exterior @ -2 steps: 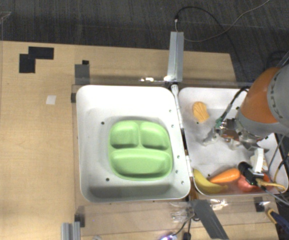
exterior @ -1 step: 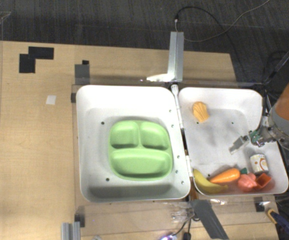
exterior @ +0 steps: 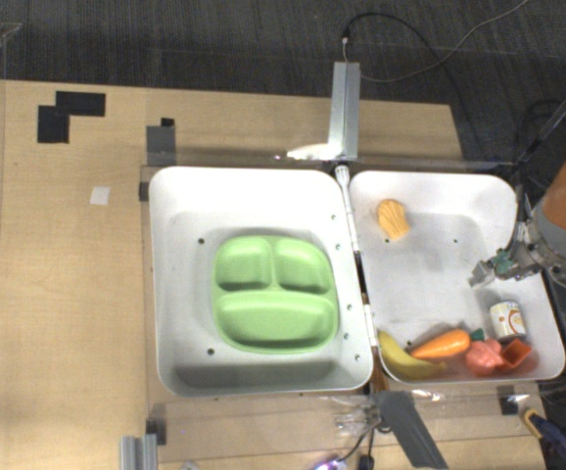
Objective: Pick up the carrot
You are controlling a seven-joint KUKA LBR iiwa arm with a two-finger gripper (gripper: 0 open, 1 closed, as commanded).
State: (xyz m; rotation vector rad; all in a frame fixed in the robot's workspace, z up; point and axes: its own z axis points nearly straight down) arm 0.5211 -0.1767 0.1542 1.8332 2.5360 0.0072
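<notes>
Camera view puts our gripper (exterior: 489, 268) over the right bin (exterior: 440, 204), its grasp state impossible for us to tell, so we should descend squarely onto the carrot (exterior: 442, 343) lying against the banana (exterior: 405, 358) near the front wall, avoiding the can (exterior: 507, 318).

The gripper (exterior: 491, 268) hangs low at the right.

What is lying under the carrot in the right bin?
The carrot rests partly on the banana, overlapping its upper edge. Whatever lies beneath the carrot's middle, bin floor or banana, is covered.
</notes>
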